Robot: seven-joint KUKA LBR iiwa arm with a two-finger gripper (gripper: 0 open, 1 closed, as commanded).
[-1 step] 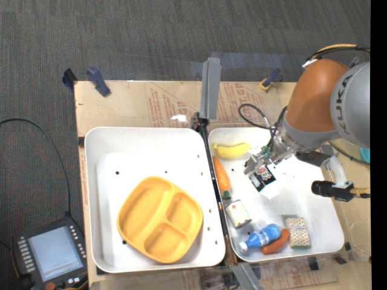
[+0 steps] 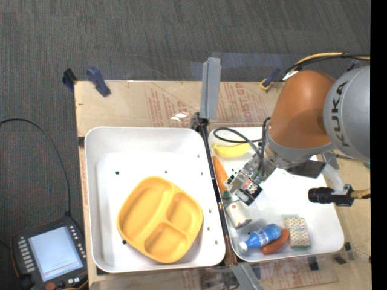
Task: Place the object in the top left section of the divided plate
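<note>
Gripper [image 2: 245, 189] low in the right bin [image 2: 329, 231], beside the carrot [image 2: 220, 171]; its finger state: cannot tell. No object visibly held. Divided plate [image 2: 159, 219] lies in the left bin [image 2: 97, 162], left of the gripper across the shared bin wall.

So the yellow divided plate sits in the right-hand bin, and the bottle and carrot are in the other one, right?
Not quite. The camera view shows the yellow divided plate in the left bin. The bottle and carrot lie in the right bin, where the pincer is.
</note>
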